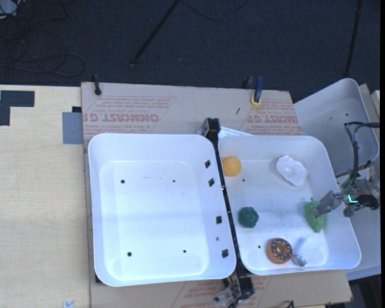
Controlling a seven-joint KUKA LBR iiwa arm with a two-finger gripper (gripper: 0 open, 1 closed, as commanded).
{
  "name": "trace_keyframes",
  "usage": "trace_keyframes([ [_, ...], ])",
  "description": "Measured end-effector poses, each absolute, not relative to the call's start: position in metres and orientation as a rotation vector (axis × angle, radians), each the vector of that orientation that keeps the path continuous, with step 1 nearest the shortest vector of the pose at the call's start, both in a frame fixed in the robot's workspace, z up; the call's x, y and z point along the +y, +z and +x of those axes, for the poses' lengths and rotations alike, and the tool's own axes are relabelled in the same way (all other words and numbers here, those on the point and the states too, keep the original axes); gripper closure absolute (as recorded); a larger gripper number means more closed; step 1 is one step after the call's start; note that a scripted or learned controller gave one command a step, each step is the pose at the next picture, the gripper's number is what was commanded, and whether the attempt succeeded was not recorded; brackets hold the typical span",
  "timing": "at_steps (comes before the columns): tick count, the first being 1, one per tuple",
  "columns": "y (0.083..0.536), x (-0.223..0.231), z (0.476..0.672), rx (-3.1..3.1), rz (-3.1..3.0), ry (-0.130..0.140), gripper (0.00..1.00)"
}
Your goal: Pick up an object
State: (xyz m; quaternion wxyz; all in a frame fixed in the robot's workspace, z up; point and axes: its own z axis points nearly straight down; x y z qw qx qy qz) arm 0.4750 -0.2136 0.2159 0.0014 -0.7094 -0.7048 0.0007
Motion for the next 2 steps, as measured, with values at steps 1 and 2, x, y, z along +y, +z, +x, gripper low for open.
trace_keyframes([
  [1, 0.2258, -0.2146, 0.4750, -2.212, -2.226, 0.003, 1.00],
  [2, 0.2253, -0.2147, 0.4748, -2.209, -2.228, 0.003, 0.00],
])
